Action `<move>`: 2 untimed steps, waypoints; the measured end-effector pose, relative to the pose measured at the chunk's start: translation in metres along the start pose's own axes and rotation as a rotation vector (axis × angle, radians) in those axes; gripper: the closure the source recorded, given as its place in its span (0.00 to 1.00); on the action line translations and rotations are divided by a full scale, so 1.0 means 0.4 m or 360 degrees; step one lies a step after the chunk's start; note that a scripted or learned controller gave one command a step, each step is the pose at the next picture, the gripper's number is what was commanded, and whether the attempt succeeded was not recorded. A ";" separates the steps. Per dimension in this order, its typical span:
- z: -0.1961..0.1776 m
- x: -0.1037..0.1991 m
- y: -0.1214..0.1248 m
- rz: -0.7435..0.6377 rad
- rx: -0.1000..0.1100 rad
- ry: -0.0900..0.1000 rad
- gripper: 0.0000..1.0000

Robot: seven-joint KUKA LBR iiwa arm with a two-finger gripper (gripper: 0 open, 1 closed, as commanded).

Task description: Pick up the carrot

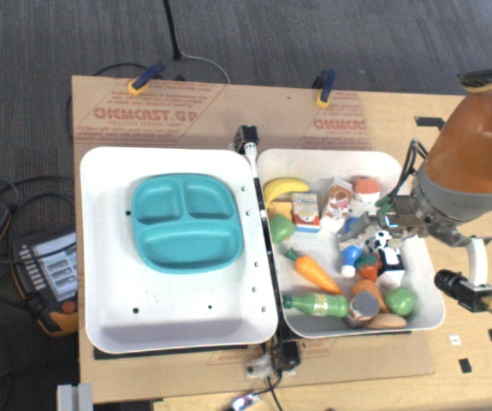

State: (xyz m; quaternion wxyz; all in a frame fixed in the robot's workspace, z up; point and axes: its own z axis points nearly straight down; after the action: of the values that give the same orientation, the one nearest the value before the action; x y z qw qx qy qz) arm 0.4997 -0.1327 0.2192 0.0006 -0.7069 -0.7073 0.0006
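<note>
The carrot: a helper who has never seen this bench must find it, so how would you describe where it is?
Look in the right-hand white bin, the one crowded with toy food, beside the bin holding the teal tray. Near its left wall, above the green bottle lying on its side, rests the carrot. It is the only orange tapered piece with a green stub.

A brown cardboard-covered bench carries two shallow white bins side by side: the left bin and the right bin, touching along their inner edges. Two clamps, a left clamp and a right clamp, grip the bench's far edge.
</note>
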 end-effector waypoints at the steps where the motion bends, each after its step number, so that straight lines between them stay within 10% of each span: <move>1: 0.213 0.087 -0.042 0.0163 0.0003 0.0001 0.00; 2: 0.328 0.091 -0.038 0.0357 -0.0002 0.0003 0.00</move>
State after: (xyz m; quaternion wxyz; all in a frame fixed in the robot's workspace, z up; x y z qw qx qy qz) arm 0.4842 -0.0963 0.0880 0.0006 -0.7817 -0.6236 -0.0005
